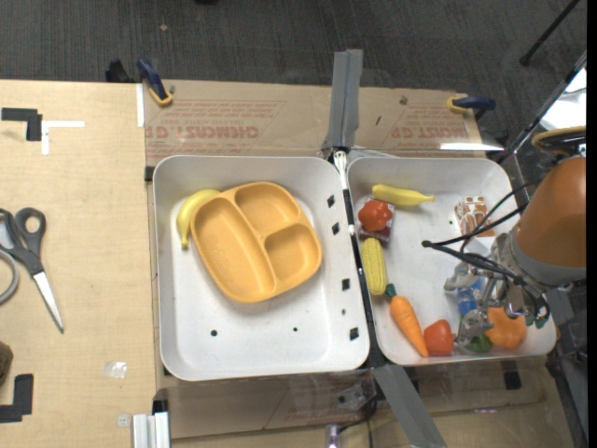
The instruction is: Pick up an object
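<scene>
My gripper [474, 299] is low in the right bin [424, 171], near its front right corner, below the orange band of the arm [560, 215]. It hangs over a blue and silver item that it partly hides. Close by lie an orange pepper [508, 329], a red pepper [438, 337] and a carrot [407, 323]. Further left in that bin are a corn cob [374, 264], a tomato [374, 216] and a small banana [401, 194]. A printed packet [471, 216] lies at the back right.
The left bin [187, 343] holds a yellow divided plate [256, 241] with a banana [191, 213] tucked under its left rim. Scissors [33, 259] lie on the bench at far left. Black cables [466, 241] run from the arm across the right bin.
</scene>
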### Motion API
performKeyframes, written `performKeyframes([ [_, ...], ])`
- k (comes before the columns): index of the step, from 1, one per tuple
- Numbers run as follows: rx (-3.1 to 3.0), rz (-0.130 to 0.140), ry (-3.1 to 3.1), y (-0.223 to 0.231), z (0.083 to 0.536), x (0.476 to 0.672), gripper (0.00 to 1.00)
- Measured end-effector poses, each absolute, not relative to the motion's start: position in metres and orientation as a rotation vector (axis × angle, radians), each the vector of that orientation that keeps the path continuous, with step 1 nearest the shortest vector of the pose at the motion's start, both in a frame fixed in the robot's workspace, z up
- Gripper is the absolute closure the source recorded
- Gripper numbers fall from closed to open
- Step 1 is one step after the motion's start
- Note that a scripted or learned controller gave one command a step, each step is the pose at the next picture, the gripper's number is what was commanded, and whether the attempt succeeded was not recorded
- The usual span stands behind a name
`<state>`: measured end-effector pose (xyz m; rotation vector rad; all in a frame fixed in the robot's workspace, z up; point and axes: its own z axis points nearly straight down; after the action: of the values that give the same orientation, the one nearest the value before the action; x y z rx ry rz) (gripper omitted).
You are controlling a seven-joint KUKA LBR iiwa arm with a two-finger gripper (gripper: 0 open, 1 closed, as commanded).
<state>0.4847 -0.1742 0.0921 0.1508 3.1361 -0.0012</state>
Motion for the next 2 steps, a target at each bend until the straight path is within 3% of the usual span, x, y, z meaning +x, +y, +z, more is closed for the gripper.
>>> performKeyframes([
  [1, 0.146, -0.005, 3.132, -0.1739, 0.1016, 0.4867, 1.00],
  [2, 0.146, -0.004, 3.133, -0.1737, 0.1016, 0.4867, 0.00],
])
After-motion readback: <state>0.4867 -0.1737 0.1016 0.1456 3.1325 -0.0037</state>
